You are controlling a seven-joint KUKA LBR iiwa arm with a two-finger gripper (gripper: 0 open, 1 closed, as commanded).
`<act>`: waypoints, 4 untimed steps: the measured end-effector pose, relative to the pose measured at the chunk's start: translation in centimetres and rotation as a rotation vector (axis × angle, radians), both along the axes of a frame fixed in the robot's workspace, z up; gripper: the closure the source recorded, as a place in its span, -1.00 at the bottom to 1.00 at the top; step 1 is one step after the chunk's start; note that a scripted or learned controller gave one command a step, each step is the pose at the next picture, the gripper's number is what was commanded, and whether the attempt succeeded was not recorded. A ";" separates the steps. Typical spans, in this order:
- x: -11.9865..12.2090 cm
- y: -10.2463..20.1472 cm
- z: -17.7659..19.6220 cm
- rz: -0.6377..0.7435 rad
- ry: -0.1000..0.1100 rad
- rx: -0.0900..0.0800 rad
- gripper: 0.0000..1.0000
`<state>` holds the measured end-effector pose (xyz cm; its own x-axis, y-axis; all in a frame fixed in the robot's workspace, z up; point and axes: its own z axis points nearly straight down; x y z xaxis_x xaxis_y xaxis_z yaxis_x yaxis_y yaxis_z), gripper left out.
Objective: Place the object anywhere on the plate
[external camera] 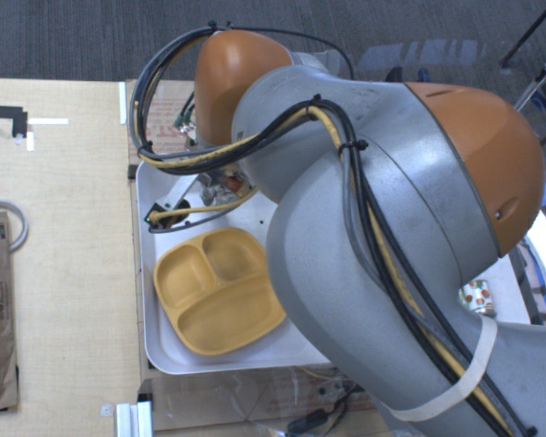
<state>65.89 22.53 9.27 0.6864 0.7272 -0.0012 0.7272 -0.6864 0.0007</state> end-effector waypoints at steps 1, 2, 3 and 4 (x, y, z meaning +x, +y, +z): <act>0.0 0.0 1.0 0.004 0.000 -0.001 1.00; 0.0 0.0 2.0 0.008 0.001 -0.003 1.00; 0.0 0.0 2.9 0.011 0.002 -0.006 1.00; -1.8 0.2 9.2 -0.169 0.000 0.001 1.00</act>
